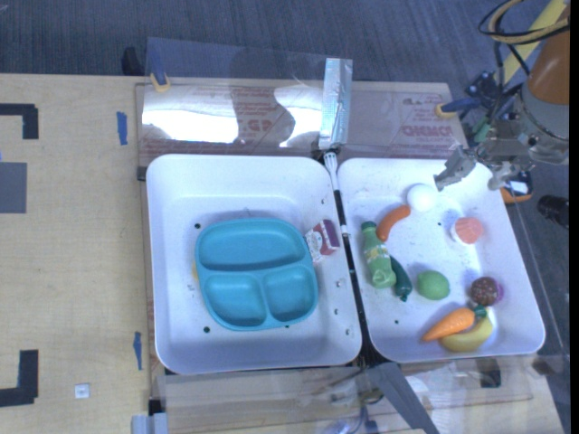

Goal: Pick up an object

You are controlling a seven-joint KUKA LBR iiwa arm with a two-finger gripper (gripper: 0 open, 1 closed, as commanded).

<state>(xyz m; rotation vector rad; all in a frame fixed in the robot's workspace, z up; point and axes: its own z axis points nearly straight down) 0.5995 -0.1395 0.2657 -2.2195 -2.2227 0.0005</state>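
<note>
Red print on the brown cardboard (407, 116) behind the bins and a label on the small packet (324, 238) beside the blue tray (258, 274), both too blurred to read. In the right bin (529, 333), a white egg (421, 195) touching an orange piece (392, 221), with a pink disc (468, 231) near. Above the far part of that bin, the pincer (472, 179), open and gripping nothing, just right of the egg and apart from it.
</note>
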